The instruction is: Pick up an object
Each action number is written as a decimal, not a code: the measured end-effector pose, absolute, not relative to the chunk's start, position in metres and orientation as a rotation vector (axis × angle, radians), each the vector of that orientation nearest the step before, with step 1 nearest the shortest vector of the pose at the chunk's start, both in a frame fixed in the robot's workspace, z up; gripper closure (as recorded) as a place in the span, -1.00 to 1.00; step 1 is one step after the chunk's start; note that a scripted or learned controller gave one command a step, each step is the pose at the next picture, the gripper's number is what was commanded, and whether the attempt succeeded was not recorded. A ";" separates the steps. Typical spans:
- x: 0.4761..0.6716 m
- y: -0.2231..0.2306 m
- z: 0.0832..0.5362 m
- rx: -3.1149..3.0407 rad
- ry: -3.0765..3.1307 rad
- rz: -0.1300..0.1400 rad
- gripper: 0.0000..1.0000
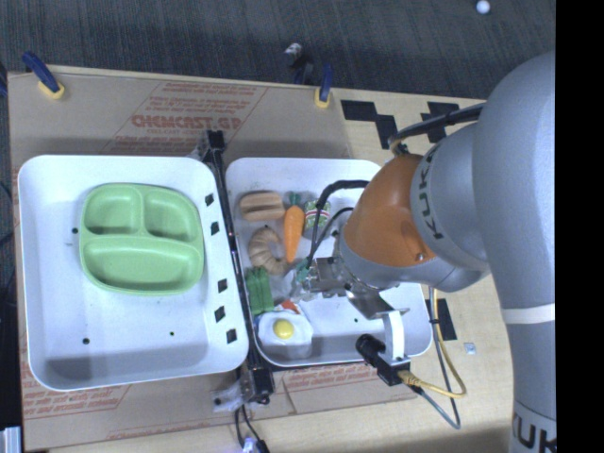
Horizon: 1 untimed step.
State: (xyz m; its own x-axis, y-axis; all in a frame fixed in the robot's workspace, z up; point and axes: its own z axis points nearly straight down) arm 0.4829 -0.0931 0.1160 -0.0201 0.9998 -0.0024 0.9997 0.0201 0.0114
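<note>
Overhead slanted view of a counter carrying two shallow white bins side by side. The left bin holds a green divided plate. The right bin holds a cluster of toy foods along its left side: a hot dog at the top, an orange carrot below it with its long axis running roughly up and down the view, a tan pastry-like piece just beside the carrot, a green vegetable lower down, and a fried egg on a white base near the bin's lower left corner.

The grey arm enters from the right, and its orange band sits over the middle of the right bin. The pincer lies beneath the wrist; how far it is open cannot be told, and nothing can be seen held in it.

The foods lie to the left of the pincer, the carrot and green vegetable appearing nearest, the egg just below and left. A grasp would probably best close across the carrot's narrow width.

The counter is cardboard-covered, with clamps at its edges, and stands over dark flooring. Cables trail near the bin's lower right.
</note>
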 end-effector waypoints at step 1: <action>0.484 -0.093 0.126 2.186 2.241 0.010 1.00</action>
